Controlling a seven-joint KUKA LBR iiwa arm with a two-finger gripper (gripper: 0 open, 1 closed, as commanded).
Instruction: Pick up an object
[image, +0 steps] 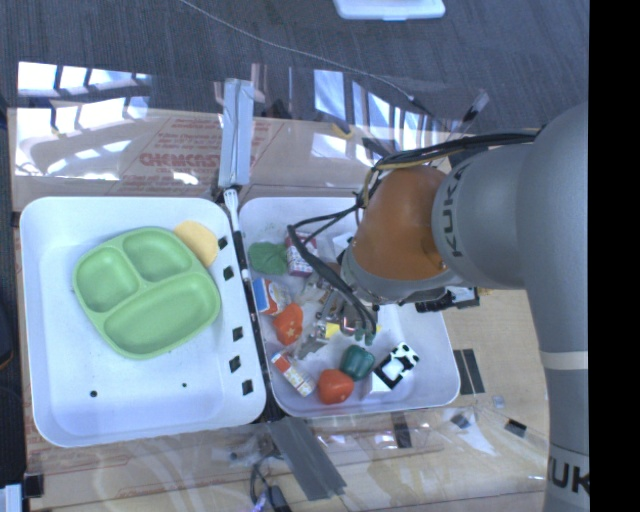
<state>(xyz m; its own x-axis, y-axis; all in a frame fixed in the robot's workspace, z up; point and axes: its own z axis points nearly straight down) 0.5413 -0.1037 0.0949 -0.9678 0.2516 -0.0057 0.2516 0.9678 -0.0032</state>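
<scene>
In the right bin (440, 385), at about three o'clock from the middle of my view, I have the arm (500, 215) bent down over a heap of small things; the hand (330, 325) hangs low among them, near the heap's centre, and I judge it was sent there because that is where the pieces lie thickest. Whether the hand is apart or together I cannot tell; cables and clutter hide its tips, and I see nothing plainly caught in it.

The nearest pieces ring it closely: an orange piece (288, 322) just at its nine o'clock; a dark green piece (357, 360) at its five o'clock; a red piece (335, 386) at six o'clock, against the bin's near wall; a small bottle (293, 375) at seven o'clock; a black-and-white block (396, 366) further round at four o'clock; a green leaf-like piece (267, 258) at eleven o'clock. Any of these would serve as the thing to lift; I would guess the orange or the dark green one is closest to reach.

The left bin (60, 400) holds a green divided plate (148, 290) with a yellow piece (199, 240) touching its one-o'clock edge, well apart from the hand; I take them as set aside, not today's target.
</scene>
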